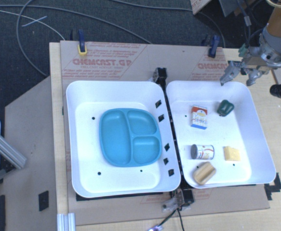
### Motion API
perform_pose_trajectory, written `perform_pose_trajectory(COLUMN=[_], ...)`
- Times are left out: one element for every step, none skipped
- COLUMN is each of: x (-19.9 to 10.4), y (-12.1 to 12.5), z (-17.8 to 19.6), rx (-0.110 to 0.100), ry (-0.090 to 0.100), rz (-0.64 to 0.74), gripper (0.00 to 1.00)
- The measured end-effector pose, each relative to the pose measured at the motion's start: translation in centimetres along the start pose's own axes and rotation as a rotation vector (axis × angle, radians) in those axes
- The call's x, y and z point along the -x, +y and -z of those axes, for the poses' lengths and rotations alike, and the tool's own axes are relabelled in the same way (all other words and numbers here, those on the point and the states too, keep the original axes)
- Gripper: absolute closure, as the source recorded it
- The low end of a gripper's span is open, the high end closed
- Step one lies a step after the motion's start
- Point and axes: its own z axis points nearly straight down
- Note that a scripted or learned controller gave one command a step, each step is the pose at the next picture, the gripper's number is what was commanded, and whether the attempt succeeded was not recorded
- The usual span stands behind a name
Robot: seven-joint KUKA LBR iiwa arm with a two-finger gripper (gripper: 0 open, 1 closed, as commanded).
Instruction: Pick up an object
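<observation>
A brown bench board (130, 57) is filling the middle of the frame. Two white bins are lying on it: the left bin (77, 129) and the right bin (256, 129), touching at the centre.

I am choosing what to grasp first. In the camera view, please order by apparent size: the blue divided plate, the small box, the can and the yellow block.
1. blue divided plate, by far the largest
2. small box
3. can, close to the box, so this ranking is unsure
4. yellow block, smallest
</observation>
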Motion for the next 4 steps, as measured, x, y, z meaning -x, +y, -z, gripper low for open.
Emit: perform_pose_trajectory(x=[-0.1,-0.2,-0.5,-0.5], y=[0.3,0.1,0.8,0.9], z=[0.9,-5.4,-9.9,-15.1], rx=[0.014,0.007,0.01,0.01], ry=[-0.003,-0.002,-0.002,-0.002], rz=[0.003,0.003,0.005,0.004], gripper=[0.0,0.0,0.0,0.0])
